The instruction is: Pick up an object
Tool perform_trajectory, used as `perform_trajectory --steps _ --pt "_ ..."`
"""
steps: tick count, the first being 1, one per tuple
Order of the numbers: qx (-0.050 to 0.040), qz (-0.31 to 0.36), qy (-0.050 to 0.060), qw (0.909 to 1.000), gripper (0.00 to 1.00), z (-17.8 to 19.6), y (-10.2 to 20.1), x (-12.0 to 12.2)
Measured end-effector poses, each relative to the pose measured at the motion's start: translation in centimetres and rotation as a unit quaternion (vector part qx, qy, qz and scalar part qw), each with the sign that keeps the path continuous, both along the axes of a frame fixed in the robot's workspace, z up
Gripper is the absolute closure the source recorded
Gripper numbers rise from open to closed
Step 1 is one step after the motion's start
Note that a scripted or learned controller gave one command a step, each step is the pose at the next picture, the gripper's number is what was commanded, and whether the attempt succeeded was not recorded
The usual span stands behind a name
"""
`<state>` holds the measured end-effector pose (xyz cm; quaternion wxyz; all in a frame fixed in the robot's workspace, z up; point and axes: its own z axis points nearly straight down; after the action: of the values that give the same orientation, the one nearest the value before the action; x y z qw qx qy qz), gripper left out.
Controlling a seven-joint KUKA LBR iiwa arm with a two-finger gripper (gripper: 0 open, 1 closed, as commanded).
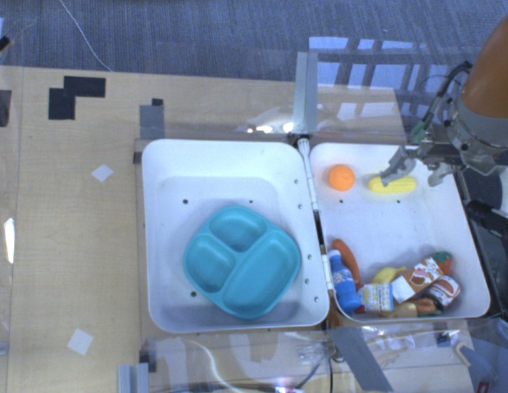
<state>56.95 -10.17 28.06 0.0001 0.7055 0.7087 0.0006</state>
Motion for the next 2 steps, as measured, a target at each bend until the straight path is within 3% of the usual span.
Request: perform_trajectory --steps 1,2 --pt "-0.0001 -0.059 -0.001 0.9982 0.0 -9.1 2.6 2.0" --pt "-0.0006 -0.028 -0.001 0.9996 0.0 -14.4 -3.0 6.9"
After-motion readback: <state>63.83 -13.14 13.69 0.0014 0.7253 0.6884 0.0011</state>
